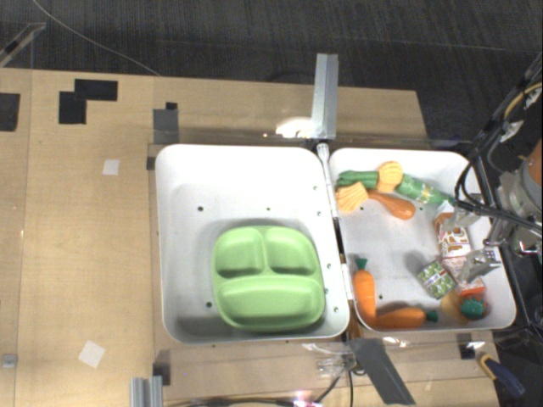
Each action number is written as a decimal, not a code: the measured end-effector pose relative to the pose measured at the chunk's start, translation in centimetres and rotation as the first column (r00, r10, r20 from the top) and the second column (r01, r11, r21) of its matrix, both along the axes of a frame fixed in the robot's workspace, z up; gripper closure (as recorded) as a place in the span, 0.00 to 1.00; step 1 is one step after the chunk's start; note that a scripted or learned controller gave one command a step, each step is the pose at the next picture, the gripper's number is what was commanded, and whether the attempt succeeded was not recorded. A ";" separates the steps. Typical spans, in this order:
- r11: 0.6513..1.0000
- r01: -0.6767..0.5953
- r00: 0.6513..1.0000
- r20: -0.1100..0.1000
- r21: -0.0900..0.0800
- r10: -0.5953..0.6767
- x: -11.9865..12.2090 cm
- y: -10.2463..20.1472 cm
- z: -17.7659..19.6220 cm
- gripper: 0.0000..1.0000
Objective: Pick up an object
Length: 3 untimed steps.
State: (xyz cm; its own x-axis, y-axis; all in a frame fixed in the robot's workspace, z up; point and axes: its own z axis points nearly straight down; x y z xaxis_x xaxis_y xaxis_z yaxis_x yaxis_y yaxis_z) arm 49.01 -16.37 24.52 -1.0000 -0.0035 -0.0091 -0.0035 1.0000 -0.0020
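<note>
While the jaws hover, a green packet lies just beside.

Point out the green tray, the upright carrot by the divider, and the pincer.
Green tray point(268, 276): camera view, middle, at the ridge between compartments.
Carrot point(365, 293): camera view, orange body.
Pincer point(478, 267): camera view, between the metal fingertips, over the right bin.

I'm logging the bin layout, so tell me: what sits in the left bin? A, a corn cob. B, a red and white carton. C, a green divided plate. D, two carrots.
C: the green divided plate lies alone in the left bin, while the carrots, carton and corn lie in the right bin.
</note>
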 end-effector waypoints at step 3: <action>1.000 -0.001 1.000 0.013 -0.001 0.001 0.4 4.7 -15.4 0.00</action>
State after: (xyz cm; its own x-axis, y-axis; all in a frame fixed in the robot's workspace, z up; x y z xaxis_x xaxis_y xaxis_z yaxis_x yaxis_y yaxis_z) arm 49.42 -11.66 9.13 -0.9997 -0.0043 -0.0221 -0.0042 1.0000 -0.0032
